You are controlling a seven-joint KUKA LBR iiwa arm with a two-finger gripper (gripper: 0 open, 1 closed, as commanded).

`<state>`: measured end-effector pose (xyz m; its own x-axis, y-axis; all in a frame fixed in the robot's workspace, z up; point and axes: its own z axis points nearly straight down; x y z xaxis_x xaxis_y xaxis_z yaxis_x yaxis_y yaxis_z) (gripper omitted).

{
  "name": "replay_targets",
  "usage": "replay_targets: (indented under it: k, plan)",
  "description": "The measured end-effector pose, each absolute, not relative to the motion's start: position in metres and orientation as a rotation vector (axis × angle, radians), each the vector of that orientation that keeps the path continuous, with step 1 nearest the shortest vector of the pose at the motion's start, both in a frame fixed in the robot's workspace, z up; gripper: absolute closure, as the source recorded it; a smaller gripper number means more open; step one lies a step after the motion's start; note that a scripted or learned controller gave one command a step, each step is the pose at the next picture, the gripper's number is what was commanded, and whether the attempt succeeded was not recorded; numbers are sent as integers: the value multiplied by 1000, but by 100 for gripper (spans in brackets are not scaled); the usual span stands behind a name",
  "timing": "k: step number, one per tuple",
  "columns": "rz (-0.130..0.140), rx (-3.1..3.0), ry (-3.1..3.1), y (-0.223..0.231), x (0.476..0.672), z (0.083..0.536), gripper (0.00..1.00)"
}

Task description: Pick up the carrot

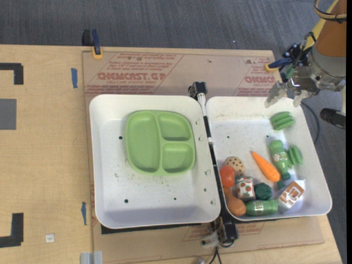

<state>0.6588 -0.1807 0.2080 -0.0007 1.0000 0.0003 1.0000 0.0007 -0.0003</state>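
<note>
The orange carrot (265,166) lies at a slant in the right bin (242,120), near its middle right, among other toy foods. My gripper (286,97) hangs over the bin's far right corner, well behind the carrot and apart from it. Its two fingers stand open with nothing between them. The arm with its orange band reaches in from the upper right.
Beside the carrot are a green bottle (279,154), a cookie (234,163), a tomato (227,176) and several small packages along the near wall. A ridged green piece (281,120) lies just below the gripper. The left bin (104,164) holds a green divided plate (160,142).
</note>
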Motion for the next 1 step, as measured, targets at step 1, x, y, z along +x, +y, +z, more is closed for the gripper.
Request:
replay_targets:
  k: [1]
  plan:
    - [-1,-2372,-2061,-169,597,95,0]
